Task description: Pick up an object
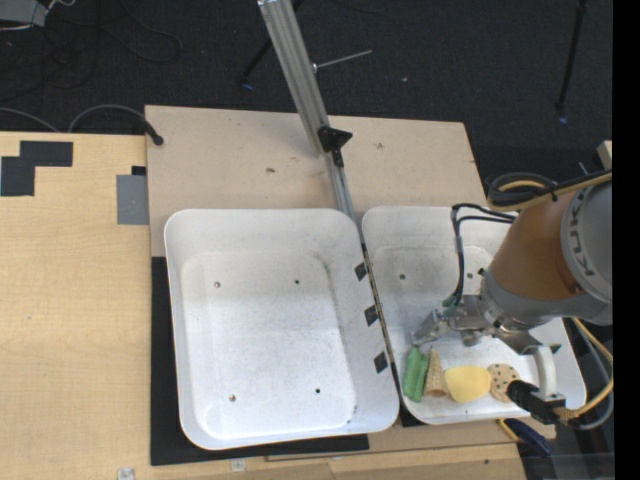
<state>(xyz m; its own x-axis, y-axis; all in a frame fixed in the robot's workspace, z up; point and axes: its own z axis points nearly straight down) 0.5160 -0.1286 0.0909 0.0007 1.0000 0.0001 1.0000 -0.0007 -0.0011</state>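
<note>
In the right bin (410,243), near its front edge, lie a green stick-shaped object (414,373), a tan cone-like piece (437,375), a yellow rounded object (466,384) and a speckled round biscuit-like object (501,377). My gripper (441,328) hangs low over the bin just behind these objects, with the grey and orange arm (545,258) coming in from the right. The metal fingers point left and down toward the green object, and nothing is visibly between them.
The left bin (200,233) sits beside the right one, joined by black clips (372,314). A slanted aluminium post (300,78) rises behind the bins. Cables (470,218) loop at the right bin's back corner.
</note>
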